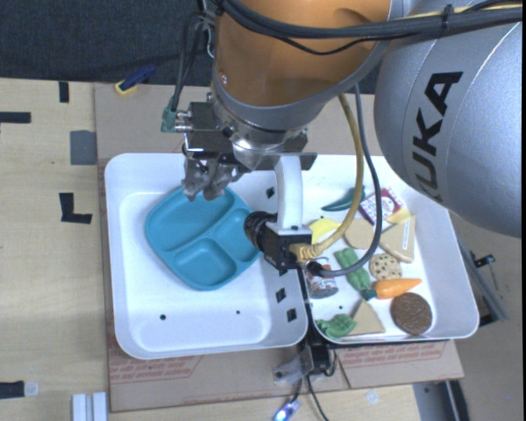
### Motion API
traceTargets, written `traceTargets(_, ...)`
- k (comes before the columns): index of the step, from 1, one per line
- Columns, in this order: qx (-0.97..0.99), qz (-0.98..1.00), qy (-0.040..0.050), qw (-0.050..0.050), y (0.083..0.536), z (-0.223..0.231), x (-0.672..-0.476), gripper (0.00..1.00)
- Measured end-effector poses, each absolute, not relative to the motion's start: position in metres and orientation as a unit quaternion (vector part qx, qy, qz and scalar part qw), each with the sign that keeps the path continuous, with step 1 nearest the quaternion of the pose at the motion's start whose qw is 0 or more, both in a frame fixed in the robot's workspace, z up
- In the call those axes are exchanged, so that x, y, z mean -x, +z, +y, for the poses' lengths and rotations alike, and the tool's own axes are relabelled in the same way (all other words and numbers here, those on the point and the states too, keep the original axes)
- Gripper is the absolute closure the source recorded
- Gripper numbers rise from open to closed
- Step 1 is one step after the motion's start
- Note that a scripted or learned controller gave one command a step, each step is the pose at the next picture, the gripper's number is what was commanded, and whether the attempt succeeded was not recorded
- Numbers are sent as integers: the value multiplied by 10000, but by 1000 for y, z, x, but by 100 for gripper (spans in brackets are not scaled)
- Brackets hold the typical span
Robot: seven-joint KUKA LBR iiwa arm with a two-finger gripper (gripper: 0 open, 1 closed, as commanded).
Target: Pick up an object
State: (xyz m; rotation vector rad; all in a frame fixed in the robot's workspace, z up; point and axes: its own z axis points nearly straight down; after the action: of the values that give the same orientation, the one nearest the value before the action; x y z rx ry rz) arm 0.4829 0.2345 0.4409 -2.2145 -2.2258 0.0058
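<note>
gripper (pixel 203 185), touching blue tray's (pixel 202 239) rim

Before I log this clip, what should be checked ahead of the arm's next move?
1. Hand over a target: ok, at the upper rim of the blue divided plate.
2. Plate between its fingers: cannot tell.
3. Plate lying flat in the left bin: ok.
4. Plate's far side free: ok, bare bin floor there.
5. Toy carrot and cookie inside the right bin: ok.
</note>
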Motion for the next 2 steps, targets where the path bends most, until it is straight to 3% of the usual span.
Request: traceTargets(2, 7038, -7104, 36, 20, 460, 236, -483, 100)
